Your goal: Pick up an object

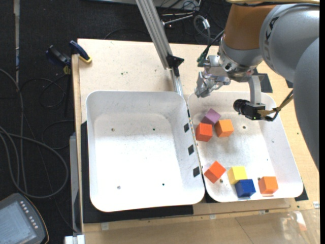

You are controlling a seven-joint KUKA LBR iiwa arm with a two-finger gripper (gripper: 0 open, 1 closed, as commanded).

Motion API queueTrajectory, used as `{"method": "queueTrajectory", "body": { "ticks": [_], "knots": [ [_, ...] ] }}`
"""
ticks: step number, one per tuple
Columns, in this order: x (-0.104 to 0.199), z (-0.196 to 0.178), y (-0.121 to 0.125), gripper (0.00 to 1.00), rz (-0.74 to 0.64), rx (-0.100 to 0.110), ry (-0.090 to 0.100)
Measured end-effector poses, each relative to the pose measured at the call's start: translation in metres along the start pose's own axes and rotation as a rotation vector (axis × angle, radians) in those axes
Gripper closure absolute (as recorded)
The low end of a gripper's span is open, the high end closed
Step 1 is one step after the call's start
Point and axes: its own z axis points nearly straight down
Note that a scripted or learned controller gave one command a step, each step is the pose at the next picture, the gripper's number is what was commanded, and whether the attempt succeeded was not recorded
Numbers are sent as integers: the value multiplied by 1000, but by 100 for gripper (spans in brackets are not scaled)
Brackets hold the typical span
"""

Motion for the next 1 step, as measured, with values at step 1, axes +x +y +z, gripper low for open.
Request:
{"method": "queueTrajectory", "body": {
  "ticks": [1],
  "knots": [
    [51,15,17,100,1,1,-2]
  ]
}}
